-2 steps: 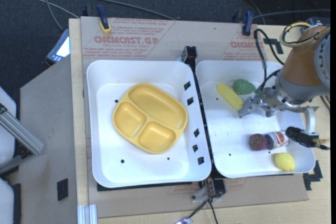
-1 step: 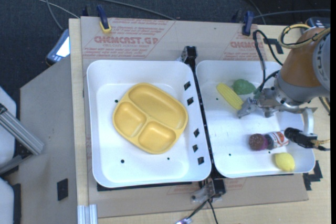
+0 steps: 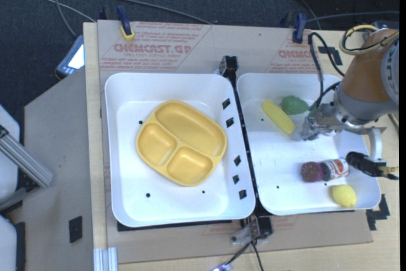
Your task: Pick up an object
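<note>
Bench: a board (image 3: 190, 47) with red print carried two white bins side by side, held by a yellow clamp (image 3: 126, 27) and a blue clamp (image 3: 298, 25) at the far edge.
Left bin (image 3: 120, 155): held a yellow tray (image 3: 182, 142) with three compartments, lying flat near the middle.
Right bin (image 3: 279, 193): held all the loose items and the gripper.
Corn (image 3: 278, 116): a yellow cob lay at a slant in the far half of the right bin, just beside the green item.
Green item (image 3: 294, 104): a rounded green piece sat at the far side, touching or nearly touching the corn's far end.
Bottle (image 3: 325, 170): a small bottle with a dark purple end and a red-and-white label lay on its side in the near half.
Lemon (image 3: 344, 195): sat near the bin's near right corner, just beside the bottle.
Arm (image 3: 371, 76): reached in from the right, its orange band above the wrist.
Gripper (image 3: 309, 131): was low over the right bin, just right of the corn's near end, well apart from the bottle and lemon.
Jaws: whether open or closed could not be told; nothing was seen between them.
</note>
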